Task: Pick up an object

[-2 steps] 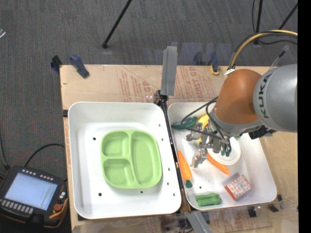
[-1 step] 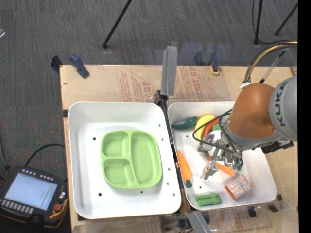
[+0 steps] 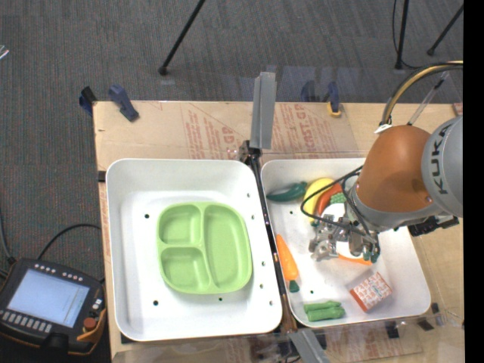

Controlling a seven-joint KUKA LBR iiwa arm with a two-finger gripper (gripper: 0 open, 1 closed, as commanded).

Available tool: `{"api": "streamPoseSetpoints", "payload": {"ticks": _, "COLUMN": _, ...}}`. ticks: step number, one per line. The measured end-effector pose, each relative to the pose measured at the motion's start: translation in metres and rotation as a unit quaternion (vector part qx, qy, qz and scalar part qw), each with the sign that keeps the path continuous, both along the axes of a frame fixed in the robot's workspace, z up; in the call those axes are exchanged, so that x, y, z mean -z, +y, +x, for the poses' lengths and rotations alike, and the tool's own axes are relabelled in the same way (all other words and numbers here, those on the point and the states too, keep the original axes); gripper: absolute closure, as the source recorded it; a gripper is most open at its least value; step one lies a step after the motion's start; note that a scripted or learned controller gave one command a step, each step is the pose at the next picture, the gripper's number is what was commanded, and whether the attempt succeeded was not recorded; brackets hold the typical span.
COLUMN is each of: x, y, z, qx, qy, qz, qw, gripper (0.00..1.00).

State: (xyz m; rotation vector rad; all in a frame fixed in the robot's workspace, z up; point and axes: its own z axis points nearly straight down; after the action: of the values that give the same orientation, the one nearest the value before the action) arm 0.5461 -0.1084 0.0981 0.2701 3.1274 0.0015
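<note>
Take the right bin (image 3: 420,278) as your landmark. Your arm (image 3: 404,180) comes in from the right edge and bends down over the bin's upper right part, its orange band rounding toward the camera and hiding the bin's far right corner. Below that band the wrist points downward and to the left, and the gripper (image 3: 327,246) sits low over the middle of the bin floor. How the claw stands you cannot tell: the metal parts are small and tangled with black cable, and nothing can be made out between them.

Inside that bin, a carrot (image 3: 286,257) lies along the left wall, its green end toward the front. A flat green piece (image 3: 324,310) lies near the front wall. A small red and white box (image 3: 370,291) rests at the front right, just below the gripper and apart from it. A dark green vegetable (image 3: 286,193) lies near the back left corner, with a yellow object (image 3: 321,187) beside it, partly under the cables. An orange and white thing (image 3: 358,257) shows just right of the gripper, mostly hidden.

To the left of the landmark, the left bin (image 3: 125,203) holds a light green divided plate (image 3: 204,248).
</note>
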Motion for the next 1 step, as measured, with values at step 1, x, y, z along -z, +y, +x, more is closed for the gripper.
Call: {"api": "streamPoseSetpoints", "payload": {"ticks": 1, "x": 0.0005, "y": 0.0004, "z": -0.0002, "qx": 0.000, "qy": 0.001, "qz": 0.0002, "qw": 1.0000, "gripper": 0.00}}
